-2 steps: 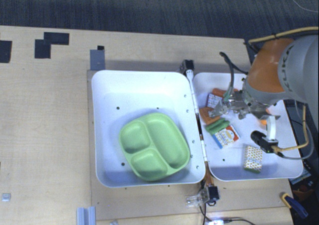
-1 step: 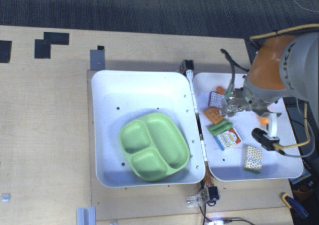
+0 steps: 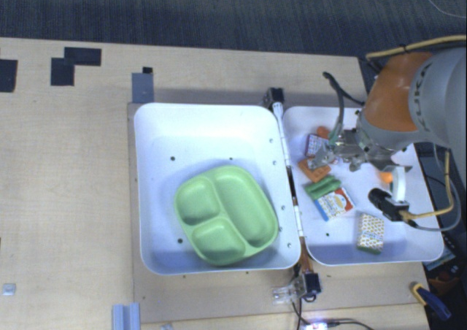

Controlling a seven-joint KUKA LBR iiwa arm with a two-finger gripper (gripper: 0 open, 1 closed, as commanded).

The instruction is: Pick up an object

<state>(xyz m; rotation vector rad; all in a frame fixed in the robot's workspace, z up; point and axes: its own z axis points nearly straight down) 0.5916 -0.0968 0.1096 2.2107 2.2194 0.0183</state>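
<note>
My gripper [image 3: 332, 155] is low over the right bin [image 3: 430, 248], near its left wall and toward the far edge. Can't tell how my fingers are set, they're too small and cluttered to read. An orange packet [image 3: 312, 171] lies just under them, touching a green packet [image 3: 322, 187] whose long axis runs diagonally, far-right to near-left. A patterned box [image 3: 371, 233] sits near the front edge. A green divided plate [image 3: 226, 213] fills the front half of the left bin [image 3: 157, 131].
</note>
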